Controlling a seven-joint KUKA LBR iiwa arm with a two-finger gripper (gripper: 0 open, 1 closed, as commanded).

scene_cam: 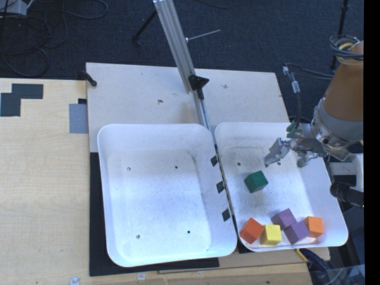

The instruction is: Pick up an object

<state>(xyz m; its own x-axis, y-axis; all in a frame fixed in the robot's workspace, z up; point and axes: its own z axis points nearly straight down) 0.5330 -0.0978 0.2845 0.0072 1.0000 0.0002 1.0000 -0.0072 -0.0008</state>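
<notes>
Camera view, starting at the near edge of the right bin (234, 136): a cluster of small blocks lies along its front rim, with a red-orange block (252, 230) at the left, a yellow block (272, 234) just beside it, two purple blocks (290, 225) touching behind and to the right, and an orange block (314, 225) at the right end. Farther in, a green block (256, 181) sits alone on the bin floor, well apart from the cluster and near the divider between the bins. Beyond and to the right of it hangs the gripper (289, 154), its two grey fingers spread apart with nothing between them; the green block lies below and to the left of the left fingertip, near but not touching, and outside the gap. The arm's grey wrist and orange band (347, 88) rise to the right. The left bin (113, 159) lies alongside. Farther back, a slanted aluminium rail (177, 43) crosses the pale board (136, 94) behind both bins.
</notes>
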